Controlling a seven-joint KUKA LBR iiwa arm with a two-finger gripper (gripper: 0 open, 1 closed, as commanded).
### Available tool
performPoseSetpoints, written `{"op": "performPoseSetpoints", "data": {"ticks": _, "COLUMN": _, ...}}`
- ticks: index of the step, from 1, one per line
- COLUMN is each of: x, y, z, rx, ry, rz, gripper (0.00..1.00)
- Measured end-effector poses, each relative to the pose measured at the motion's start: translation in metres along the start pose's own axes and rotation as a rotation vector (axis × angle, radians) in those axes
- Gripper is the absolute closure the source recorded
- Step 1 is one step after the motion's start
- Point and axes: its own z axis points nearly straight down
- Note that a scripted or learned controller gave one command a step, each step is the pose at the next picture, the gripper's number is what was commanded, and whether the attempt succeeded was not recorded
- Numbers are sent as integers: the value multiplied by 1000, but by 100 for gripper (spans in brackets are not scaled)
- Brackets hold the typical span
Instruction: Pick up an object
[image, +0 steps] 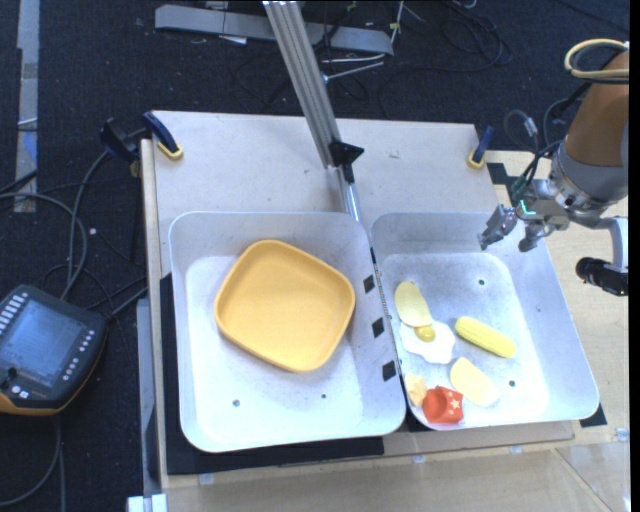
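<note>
Arm: single grey jointed arm (590, 170) with an orange band (603, 120) above the wrist, entering from the right edge and angled down and to the left. Gripper: small dark two-finger gripper (512, 230) at the wrist's end, pointing down-left, its two fingers (494, 232) spread apart with nothing between them.

I am working in a robotics lab. The bench (300, 150) is a plain board held by yellow-tipped clamps (165, 140), standing on dark carpet strewn with loose black cables (60, 215). A teach pendant (45, 345) with a screen lies on the floor to the left. An aluminium strut (310, 85) rises over the two white bins (190, 240), and the food in them is plastic toy food (445, 345).
</note>
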Motion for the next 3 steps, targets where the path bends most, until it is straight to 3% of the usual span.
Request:
{"op": "performPoseSetpoints", "data": {"ticks": 1, "x": 0, "y": 0, "z": 0, "rx": 0, "ry": 0, "rz": 0, "gripper": 0}}
{"op": "performPoseSetpoints", "data": {"ticks": 3, "x": -5, "y": -10, "z": 105, "rx": 5, "ry": 1, "rz": 0, "gripper": 0}}
